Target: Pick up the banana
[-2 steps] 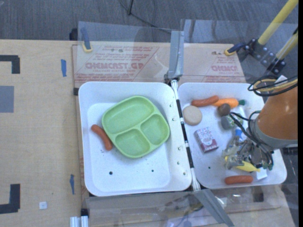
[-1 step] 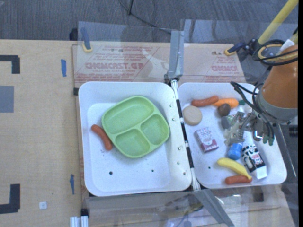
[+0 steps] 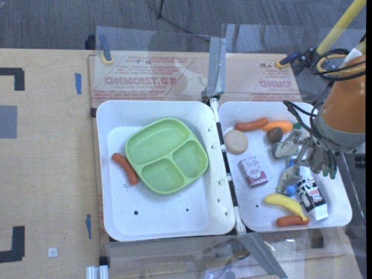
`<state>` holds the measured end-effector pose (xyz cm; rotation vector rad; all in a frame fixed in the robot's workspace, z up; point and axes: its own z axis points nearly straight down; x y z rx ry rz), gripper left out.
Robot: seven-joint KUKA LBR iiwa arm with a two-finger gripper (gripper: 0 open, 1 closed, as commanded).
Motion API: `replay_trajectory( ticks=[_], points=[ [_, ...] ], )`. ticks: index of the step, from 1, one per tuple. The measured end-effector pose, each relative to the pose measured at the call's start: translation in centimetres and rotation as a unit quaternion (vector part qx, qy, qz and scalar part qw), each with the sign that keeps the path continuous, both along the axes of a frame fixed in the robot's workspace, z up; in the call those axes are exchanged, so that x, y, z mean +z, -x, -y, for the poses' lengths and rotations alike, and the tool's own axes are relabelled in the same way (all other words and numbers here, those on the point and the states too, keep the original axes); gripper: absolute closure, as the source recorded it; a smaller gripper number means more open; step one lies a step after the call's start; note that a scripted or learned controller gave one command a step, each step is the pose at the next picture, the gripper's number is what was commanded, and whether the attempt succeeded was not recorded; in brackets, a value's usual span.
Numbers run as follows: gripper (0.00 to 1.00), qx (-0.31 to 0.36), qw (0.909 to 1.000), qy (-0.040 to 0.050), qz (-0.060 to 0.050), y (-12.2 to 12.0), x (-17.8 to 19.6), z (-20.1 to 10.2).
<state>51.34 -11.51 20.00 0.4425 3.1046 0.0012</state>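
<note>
Over the right bin [image 3: 343,211] hangs the gripper [image 3: 295,166], and just below it, toward the bin's near edge, lies the banana [image 3: 284,202]. Its long axis runs nearly across the frame, tilting down to the right, with a red sausage [image 3: 289,220] tucked against its lower side and a small carton [image 3: 311,195] at its right end. Fingers look parted with nothing between them, though clutter blurs that reading. A short drop toward the near edge should do it.
</note>
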Motion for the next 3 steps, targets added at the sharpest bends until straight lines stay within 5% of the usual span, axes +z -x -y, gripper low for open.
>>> replay_trajectory(
  ticks=[1,2,3],
  points=[
    [0.00,-0.009,0.9999,0.0018,0.008,2.5,-9.9,-1.1],
    [0.00,0.051,0.9987,0.0005,0.000,-1.2,-1.7,2.0],
    [0.00,0.132,0.9913,0.0044,0.010,2.7,-10.5,0.1]
  ],
)
